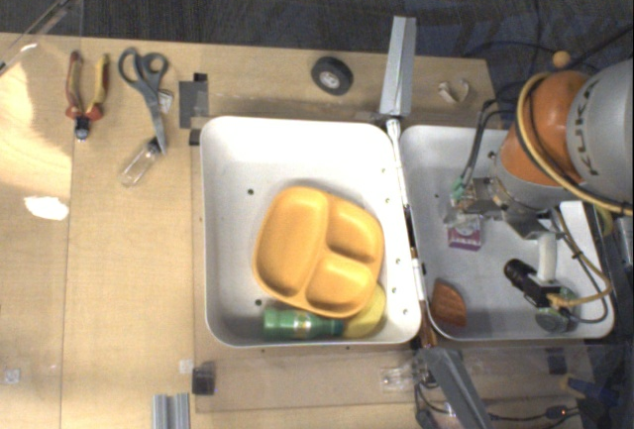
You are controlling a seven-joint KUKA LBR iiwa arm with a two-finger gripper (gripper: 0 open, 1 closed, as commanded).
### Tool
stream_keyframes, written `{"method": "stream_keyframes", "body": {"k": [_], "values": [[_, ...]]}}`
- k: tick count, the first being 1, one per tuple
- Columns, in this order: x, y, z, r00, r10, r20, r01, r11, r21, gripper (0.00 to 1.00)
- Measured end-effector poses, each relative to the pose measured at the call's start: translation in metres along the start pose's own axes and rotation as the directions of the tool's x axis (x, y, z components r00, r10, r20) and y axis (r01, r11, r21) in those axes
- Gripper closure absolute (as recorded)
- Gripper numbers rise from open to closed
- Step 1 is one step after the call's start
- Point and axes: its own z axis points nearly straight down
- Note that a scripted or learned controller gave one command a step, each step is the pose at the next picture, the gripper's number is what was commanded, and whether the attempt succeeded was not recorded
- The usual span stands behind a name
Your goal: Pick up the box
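The small purple-and-white box [465, 237] lies flat on the floor of the right bin [436, 160], toward its left side. The hand [475, 207] sits directly over it, at the box's 12 o'clock; I cannot tell its state. At the box's 6 o'clock rests a brown ball [449, 302].

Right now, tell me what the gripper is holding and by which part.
It cannot be told. The gripper sits low in the right bin, directly over a small purple and white box, but the arm's wrist hides whether the box is gripped.
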Motion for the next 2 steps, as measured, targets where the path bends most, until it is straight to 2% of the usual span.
{"method": "stream_keyframes", "body": {"k": [1, 2], "values": [[0.000, 0.000, 0.000, 1.000, 0.000, 0.000, 0.000, 1.000, 0.000, 0.00], [-0.022, -0.012, 0.022, 0.997, 0.080, -0.001, -0.080, 0.996, 0.034, 0.00]]}}
